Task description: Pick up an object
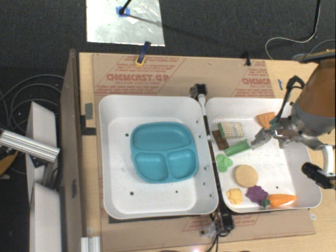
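Note:
The right bin (299, 164) holds several toy foods. A green cucumber-like stick (237, 148) lies left of centre, and my gripper (261, 138) hangs just off its right end, low over the bin; I cannot tell whether they touch. An orange wedge (265, 119) sits just behind the gripper. A speckled beige block (231, 129) and a brown piece (219, 139) lie near the bin's left wall. Toward the front are a green leafy piece (224, 163), a round tan biscuit (245, 175), a yellow lump (235, 195), purple grapes (256, 193) and a carrot (281, 199).
The left bin (113, 140) carries a blue divided plate (164, 151). A divider rail (209, 140) runs between the two bins. The arm's grey body (317, 109) fills the right side above the right bin. Cables lie on the floor at left.

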Action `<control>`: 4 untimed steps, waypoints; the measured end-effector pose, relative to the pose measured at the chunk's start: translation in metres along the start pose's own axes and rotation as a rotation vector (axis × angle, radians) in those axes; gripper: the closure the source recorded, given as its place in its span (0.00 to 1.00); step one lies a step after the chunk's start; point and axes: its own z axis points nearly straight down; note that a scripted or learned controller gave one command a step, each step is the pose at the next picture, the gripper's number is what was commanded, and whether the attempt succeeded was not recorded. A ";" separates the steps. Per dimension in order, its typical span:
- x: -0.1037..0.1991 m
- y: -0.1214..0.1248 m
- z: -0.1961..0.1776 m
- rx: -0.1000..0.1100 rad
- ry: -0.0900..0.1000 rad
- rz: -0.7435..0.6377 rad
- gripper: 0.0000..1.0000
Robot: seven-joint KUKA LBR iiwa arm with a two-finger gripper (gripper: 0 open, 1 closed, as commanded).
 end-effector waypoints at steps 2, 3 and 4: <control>-0.026 0.030 0.023 -0.015 -0.007 -0.001 0.00; -0.047 0.118 0.101 0.001 -0.001 -0.003 0.00; -0.064 0.110 0.084 -0.003 0.007 -0.001 0.00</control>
